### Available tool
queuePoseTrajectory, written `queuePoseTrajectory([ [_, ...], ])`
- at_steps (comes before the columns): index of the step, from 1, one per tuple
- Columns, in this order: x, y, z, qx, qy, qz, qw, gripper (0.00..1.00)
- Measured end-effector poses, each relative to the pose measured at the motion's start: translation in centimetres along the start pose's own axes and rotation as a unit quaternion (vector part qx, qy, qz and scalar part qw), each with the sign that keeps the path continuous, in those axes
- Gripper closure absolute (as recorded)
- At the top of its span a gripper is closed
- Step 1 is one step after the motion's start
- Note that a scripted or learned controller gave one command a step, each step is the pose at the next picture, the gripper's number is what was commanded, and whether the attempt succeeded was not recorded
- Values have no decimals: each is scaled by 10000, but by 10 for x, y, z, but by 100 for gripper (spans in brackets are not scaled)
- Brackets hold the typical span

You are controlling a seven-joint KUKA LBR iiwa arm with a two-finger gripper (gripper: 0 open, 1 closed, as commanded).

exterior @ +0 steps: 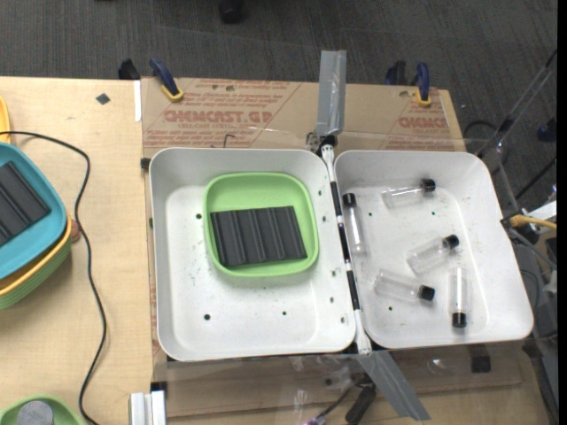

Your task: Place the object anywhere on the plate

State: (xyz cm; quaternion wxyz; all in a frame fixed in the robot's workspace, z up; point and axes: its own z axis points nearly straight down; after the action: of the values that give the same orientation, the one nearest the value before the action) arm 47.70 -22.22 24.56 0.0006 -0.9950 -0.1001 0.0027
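Note:
A green square plate (260,193) sits in the left white bin (177,264), toward its back. A dark ribbed rectangular block (260,235) lies flat on the plate, covering most of its middle. The right white bin (496,317) holds several clear plastic tubes with black caps: one at the back (407,194), one along the left wall (353,223), one in the middle (432,254), one near the front (403,288) and one upright-lying at the front right (458,297).
Brown cardboard (230,109) lies behind the bins, held by blue and yellow clamps (166,78). A strip of grey tape (330,96) runs up from the gap between bins. Stacked teal and yellow plates (27,228) and a black cable (89,264) lie on the wooden bench at the left.

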Motion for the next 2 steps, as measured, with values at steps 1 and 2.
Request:
queuePoseTrajectory([
  [1,0,0,1,1,-1,1,10000,0],
  [2,0,0,2,3,-3,5,10000,0],
])
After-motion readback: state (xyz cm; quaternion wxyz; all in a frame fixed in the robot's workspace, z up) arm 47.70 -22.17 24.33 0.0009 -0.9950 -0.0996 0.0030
